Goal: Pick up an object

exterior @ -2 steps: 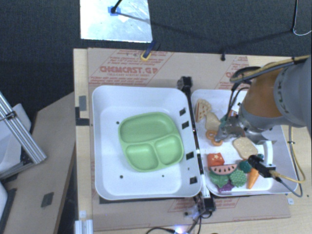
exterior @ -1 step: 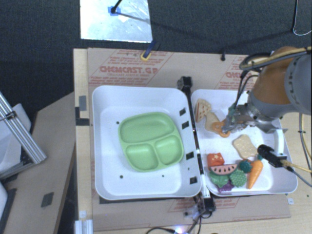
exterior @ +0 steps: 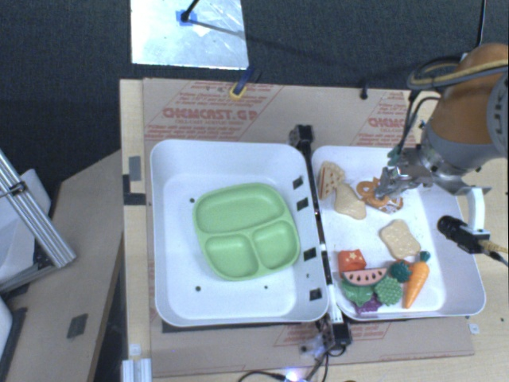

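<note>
My gripper (exterior: pixel 387 187) hangs low in the right bin (exterior: pixel 465 253), right over an orange pretzel (exterior: pixel 374 194) near the bin's back. Beside it lie a waffle-like piece (exterior: pixel 329 180) and a pale bread piece (exterior: pixel 349 204). A toast slice (exterior: pixel 399 239) lies mid-bin. Toward the front sit a red cube (exterior: pixel 351 259), a watermelon slice (exterior: pixel 363 276), a carrot (exterior: pixel 416 282), a green broccoli (exterior: pixel 389 291) and leafy green and purple pieces (exterior: pixel 359 297). The fingertips are too small and dark to read against the pretzel.
The left bin (exterior: pixel 171 213) holds a green three-compartment plate (exterior: pixel 242 229). A black divider with clips (exterior: pixel 312 213) runs between the bins. The arm's orange band (exterior: pixel 469 114) and grey wrist overhang the right bin's back right corner; a black fitting (exterior: pixel 460 233) juts over its right side.
</note>
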`<action>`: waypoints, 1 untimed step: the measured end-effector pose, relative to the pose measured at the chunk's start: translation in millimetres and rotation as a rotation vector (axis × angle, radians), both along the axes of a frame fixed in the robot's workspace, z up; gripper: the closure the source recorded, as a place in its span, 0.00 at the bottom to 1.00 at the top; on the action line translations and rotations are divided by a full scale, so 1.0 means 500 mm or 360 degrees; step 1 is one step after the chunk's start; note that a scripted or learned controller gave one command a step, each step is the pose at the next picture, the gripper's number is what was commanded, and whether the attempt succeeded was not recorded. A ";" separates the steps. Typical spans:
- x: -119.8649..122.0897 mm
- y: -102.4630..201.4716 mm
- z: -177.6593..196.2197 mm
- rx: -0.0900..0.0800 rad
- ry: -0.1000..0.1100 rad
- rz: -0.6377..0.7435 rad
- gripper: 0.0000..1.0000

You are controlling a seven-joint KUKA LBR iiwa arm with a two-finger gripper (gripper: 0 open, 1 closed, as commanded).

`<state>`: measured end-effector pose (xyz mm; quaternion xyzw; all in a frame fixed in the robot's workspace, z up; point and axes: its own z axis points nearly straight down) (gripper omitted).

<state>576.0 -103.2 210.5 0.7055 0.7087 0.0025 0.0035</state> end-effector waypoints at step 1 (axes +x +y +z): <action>0.002 0.000 0.030 0.0002 0.0009 0.0001 1.00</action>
